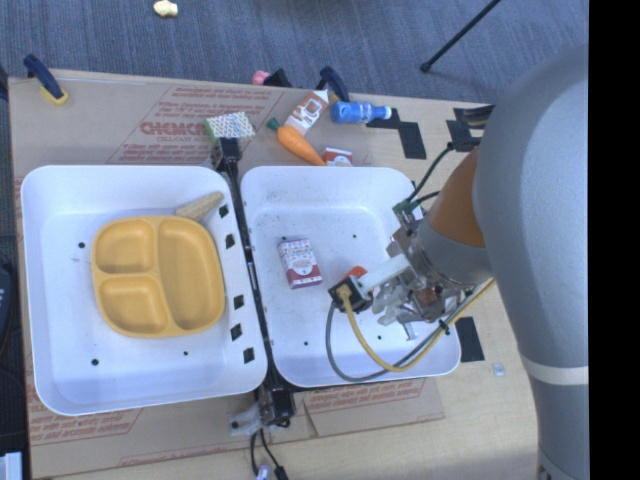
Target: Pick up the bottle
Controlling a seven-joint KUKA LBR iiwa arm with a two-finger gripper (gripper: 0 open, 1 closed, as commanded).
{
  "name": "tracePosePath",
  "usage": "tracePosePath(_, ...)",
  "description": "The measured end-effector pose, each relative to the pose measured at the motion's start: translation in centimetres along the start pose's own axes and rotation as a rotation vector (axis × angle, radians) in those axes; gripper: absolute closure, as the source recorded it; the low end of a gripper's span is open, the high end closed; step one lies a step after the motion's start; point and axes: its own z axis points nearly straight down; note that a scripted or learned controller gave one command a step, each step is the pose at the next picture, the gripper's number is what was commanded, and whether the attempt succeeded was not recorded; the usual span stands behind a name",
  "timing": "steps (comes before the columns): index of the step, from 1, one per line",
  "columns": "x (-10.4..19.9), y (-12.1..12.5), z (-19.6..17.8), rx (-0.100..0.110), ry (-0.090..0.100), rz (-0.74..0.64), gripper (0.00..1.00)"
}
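Blue plastic bottle (358, 112) lay outside the bins at twelve o'clock, likely light, slippery, best gripped mid-body, while the gripper (405, 303) hovered at four o'clock, finger opening indiscernible.

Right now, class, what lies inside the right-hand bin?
Inside the right bin lies a small red packet. The gripper and its yellow cable cover the bin floor beneath them.

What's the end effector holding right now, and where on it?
Cannot be told. The end effector sits low in the right bin, its tip hidden by cables. The blue bottle lies outside on the bench, above that bin.
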Motion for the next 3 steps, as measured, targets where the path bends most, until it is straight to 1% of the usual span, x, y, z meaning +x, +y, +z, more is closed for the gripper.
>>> tracePosePath(1,-1.5,5.8,-7.7,-0.002,0.002,0.039,1.00)
tracePosePath(2,-0.9,7.4,3.6,0.001,0.000,0.045,1.00)
tracePosePath(3,-0.9,3.4,0.8,0.001,0.000,-0.080,1.00)
